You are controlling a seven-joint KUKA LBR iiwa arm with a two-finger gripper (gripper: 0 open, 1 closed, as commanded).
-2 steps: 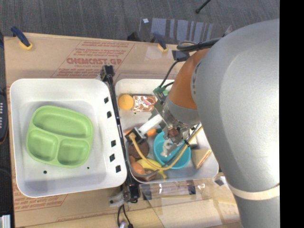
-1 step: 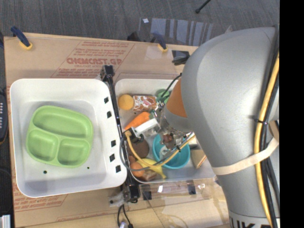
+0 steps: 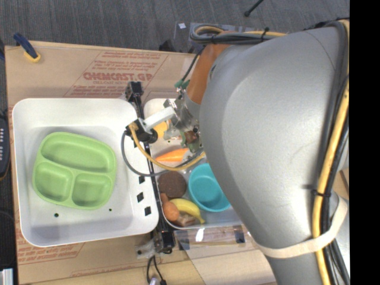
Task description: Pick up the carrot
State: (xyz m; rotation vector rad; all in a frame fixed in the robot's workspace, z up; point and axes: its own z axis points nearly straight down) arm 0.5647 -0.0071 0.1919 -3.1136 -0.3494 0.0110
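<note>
One orange carrot lying in the right bin just under the gripper, next to a blue bowl, a banana and a brown disc; jaw state too hidden to tell.

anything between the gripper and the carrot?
Nothing visible. The gripper sits right over the carrot in the right bin. The brown round item, teal bowl and banana lie nearer the camera, off that path.
</note>
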